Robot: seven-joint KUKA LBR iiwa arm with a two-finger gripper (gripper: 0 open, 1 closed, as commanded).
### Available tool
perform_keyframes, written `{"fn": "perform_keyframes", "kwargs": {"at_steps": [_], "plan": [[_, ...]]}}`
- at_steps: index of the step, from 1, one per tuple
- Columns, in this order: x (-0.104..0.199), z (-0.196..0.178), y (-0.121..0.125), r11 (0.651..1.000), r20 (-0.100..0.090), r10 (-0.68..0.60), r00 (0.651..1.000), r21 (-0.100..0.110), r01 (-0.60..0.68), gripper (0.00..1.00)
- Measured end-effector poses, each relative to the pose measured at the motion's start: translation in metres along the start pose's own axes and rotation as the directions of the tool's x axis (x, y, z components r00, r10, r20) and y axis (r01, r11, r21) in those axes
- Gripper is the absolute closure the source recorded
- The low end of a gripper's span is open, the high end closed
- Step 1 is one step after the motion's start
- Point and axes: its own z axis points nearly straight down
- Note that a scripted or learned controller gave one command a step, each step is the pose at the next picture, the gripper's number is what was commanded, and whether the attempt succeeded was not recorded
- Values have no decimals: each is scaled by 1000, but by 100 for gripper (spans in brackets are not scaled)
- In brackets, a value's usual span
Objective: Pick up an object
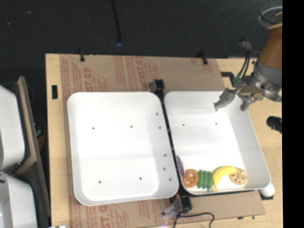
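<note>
End effector: point(233, 99) over the right bin's far right corner, fingers spread, pinching nothing.
Right bin: point(209, 132) toys clustered along its near edge.
Banana: point(223, 173) long axis left-right, curved, just beside the cookie point(238, 177).
Neighbours: green piece point(205, 179), pretzel point(190, 178).

Dark, almost black floor point(142, 18) at the far side, crossed by a thin dark cable point(115, 18). Pale wooden bench point(57, 75) in the middle, covered with a brown cardboard sheet point(118, 75) printed with red letters. White furniture point(10, 127) with a wooden edge at the left. Even, soft light, without strong shadows.
</note>
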Motion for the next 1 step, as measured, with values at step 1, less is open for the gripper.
{"fn": "perform_keyframes", "kwargs": {"at_steps": [1], "plan": [[-1, 45, 7, 1000, -1, 0, 1000, 4, 0, 0]]}}
